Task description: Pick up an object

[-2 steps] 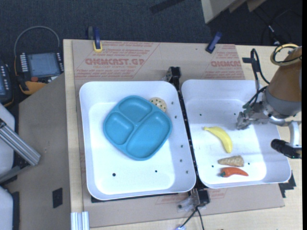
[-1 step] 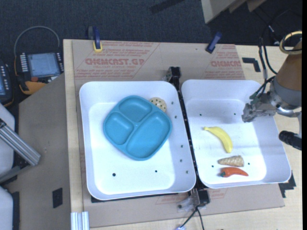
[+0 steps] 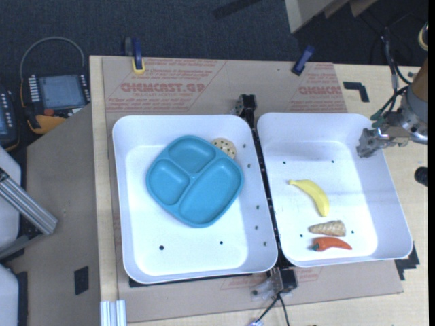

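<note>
Hovering at the right bin's (image 3: 391,182) far right rim, the gripper (image 3: 370,143) shows nothing between its fingers; whether they are spread cannot be told. Banana (image 3: 310,195), beige root (image 3: 327,228) and red pepper (image 3: 332,244) lie in that bin; a blue divided plate (image 3: 195,189) partly covers a cookie (image 3: 223,146) in the left bin (image 3: 129,182).

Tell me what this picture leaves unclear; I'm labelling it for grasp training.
- Round biscuit-like item, camera view: mostly hidden behind the blue divided plate.
- Gripper over the right bin: small and blurred, jaws' state unreadable.
- Arm: cut off by the right edge.
- Beige item beside the red pepper: too small to identify.
</note>
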`<state>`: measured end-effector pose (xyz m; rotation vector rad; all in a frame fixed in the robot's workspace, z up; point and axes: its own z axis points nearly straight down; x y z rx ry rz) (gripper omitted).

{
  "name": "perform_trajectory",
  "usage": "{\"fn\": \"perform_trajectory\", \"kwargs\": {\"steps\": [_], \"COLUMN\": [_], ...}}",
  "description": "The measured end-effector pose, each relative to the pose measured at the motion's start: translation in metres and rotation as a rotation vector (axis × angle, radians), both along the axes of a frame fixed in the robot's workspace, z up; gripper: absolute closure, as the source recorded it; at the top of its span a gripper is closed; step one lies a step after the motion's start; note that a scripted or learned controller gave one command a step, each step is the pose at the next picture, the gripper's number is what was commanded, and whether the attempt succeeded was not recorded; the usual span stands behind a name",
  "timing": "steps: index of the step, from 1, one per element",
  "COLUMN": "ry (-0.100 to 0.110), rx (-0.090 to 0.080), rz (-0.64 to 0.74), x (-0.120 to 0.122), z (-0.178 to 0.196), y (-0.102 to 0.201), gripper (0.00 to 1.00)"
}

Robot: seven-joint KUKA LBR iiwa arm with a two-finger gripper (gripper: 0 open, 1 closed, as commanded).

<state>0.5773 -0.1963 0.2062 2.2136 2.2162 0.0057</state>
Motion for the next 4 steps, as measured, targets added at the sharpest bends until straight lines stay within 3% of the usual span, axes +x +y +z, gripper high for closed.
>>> {"fn": "perform_trajectory", "kwargs": {"steps": [1,2,4], "ry": [0.000,0.011,0.012], "rx": [0.000,0.007,0.007], "rz": [0.000,0.006,0.006], "x": [0.002,-0.001,-0.001], "z": [0.054,0.053,0.038], "y": [-0.001,0.063,0.174], "gripper": [1.00,1.00,1.00]}}
